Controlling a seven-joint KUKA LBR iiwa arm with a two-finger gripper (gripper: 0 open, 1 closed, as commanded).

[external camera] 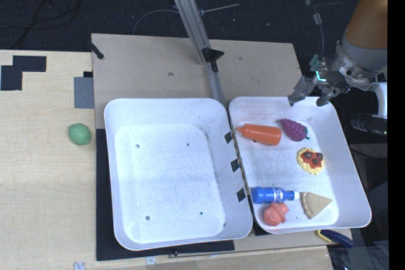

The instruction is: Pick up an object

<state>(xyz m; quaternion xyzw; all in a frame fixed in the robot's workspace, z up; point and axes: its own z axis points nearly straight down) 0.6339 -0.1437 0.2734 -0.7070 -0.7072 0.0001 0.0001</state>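
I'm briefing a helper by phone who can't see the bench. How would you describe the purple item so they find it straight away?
Start at the right-hand white bin, the one nearest the arm. In its far part, just below the gripper, lies the purple grape bunch, right of the orange carrot and above the small yellow pizza. It is the bin's one purple thing, small and knobbly.

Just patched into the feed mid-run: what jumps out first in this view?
The right bin holds a bright cluster of toy food: an orange carrot, purple grapes, a small pizza, a blue bottle. The tool hangs over that bin's far edge, above the grapes. A lone green ball sits on the bench, left of the left bin.
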